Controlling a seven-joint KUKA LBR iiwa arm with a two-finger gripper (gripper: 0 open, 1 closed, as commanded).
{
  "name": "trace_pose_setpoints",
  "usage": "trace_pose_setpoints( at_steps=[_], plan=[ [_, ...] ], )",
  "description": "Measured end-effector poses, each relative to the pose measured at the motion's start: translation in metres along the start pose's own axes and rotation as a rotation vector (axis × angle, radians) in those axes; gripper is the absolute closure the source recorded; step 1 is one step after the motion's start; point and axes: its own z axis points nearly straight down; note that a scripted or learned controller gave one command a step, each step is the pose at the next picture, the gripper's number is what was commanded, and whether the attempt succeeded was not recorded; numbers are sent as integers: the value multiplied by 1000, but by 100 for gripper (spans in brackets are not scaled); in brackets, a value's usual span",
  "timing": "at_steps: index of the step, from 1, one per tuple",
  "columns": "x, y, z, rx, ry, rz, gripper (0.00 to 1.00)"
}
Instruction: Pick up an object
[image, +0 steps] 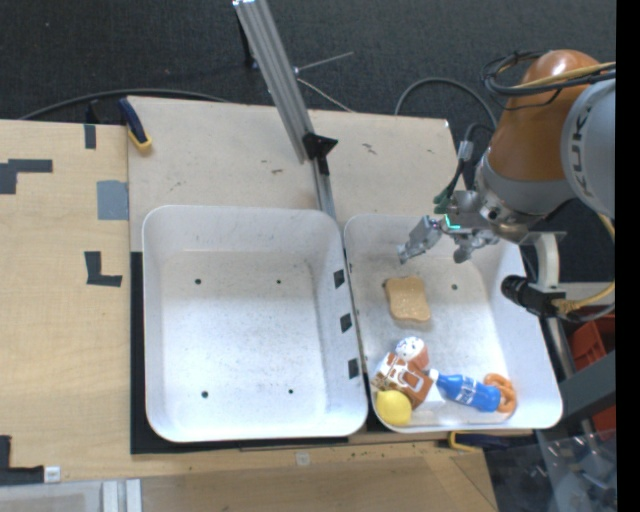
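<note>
- nearest the camera, along the front wall of the right bin (530, 330), sits a cluster of small things: a yellow ball (394, 406), an orange-and-white toy (404, 371) touching it, and a blue toy (467, 391) with an orange ring (500, 391) at its far end.
- a little further back in the same bin lies a tan block (407, 299), on its own, apart from the cluster and roughly at the bin's middle.
- beyond the block, over the rear part of the right bin, hangs the claw (440, 242); its two fingers are spread apart with nothing between them, so it is released and carrying nothing.
- the tan block is the thing closest beneath the claw, slightly nearer the camera and to the left of it, so it looks the likeliest target, though any item would serve.
- the left bin (160, 300) has only a speckled white floor.
- progress, as a judgement: the pick is not yet made; lowering onto an object, closing on it and lifting all remain.
- furthest back, the desk (220, 150) carries a slanted metal rail (285, 90) and a yellow-tipped tool (137, 128) at its far left corner.
</note>
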Motion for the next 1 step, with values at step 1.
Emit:
trace_pose_setpoints(
  at_steps=[1],
  plan=[
    [0, 1, -2, -4, -1, -1, 0]
  ],
)
